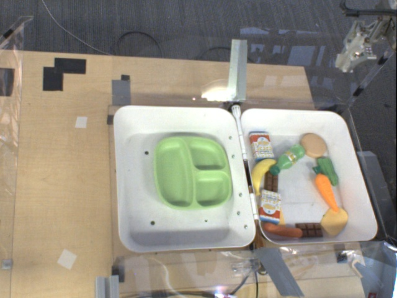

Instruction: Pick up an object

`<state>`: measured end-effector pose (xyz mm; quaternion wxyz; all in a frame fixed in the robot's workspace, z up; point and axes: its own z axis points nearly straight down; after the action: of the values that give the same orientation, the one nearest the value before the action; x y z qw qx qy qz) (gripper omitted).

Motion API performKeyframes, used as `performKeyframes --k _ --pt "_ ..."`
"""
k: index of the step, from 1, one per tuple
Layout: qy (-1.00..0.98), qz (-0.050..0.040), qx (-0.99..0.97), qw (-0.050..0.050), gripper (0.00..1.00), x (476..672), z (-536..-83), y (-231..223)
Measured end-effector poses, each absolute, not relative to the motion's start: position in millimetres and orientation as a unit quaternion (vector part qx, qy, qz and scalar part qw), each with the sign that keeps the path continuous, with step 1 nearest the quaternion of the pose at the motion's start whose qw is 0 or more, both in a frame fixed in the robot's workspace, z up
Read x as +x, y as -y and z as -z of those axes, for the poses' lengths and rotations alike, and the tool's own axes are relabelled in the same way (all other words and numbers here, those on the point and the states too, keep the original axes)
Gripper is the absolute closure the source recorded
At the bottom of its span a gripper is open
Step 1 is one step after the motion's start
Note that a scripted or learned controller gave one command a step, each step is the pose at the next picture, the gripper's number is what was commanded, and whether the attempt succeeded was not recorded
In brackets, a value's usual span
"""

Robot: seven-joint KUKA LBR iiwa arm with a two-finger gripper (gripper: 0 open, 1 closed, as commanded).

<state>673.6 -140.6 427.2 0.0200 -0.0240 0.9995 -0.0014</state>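
Two white bins sit side by side on the bench: the left bin [124, 185] holds a green divided plate [192, 171], and the right bin [347, 135] holds the toy food. There I see a carrot [326, 191] at the right, a banana [260, 172] near the divider, a green bottle [288, 161], two small cartons [262, 145] and a sausage [282, 231] along the near edge. The gripper [355, 49] hangs far off at the upper right, well apart from the bins, and I cannot tell how it is set.

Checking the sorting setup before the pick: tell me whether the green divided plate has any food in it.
Empty. The green divided plate in the left bin shows bare compartments; the toy food all lies in the right bin.
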Motion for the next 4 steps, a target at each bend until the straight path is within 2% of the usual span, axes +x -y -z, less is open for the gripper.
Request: performKeyframes --k 1,2,4 --pt "-0.999 -0.0012 0.035 0.002 1.00 670.0 -337 89" --pt "-0.999 0.0017 0.039 0.006 1.00 658.9 -340 171" --pt "-0.999 0.0026 0.033 0.019 1.00 664.1 -370 165"
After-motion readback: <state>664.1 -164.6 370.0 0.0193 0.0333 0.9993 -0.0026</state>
